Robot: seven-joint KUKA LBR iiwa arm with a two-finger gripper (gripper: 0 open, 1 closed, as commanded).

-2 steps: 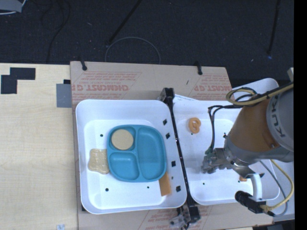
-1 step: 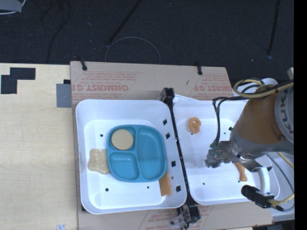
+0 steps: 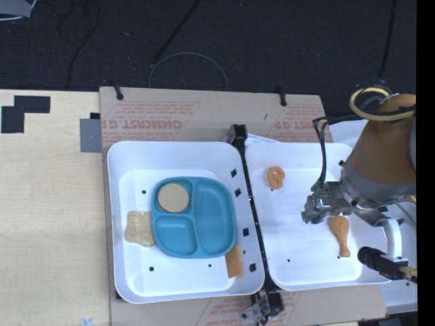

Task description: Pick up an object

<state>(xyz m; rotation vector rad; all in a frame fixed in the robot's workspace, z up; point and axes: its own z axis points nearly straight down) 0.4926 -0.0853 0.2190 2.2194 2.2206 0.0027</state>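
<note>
Your hand (image 3: 318, 208) sits low in the right bin (image 3: 299, 277), just beside the drumstick (image 3: 340, 233); can't tell its opening. Drumstick looks like light, stiff, slick plastic. Grab the thick top end, since the thin shank will likely slip.

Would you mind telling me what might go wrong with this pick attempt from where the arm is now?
1. The gripper sits beside the drumstick, not over it, so closing here may grasp nothing.
2. The drumstick is thin and lies flat on the right bin floor, so it may slide away.
3. The pretzel-like piece lies close by and could be knocked aside.
</note>
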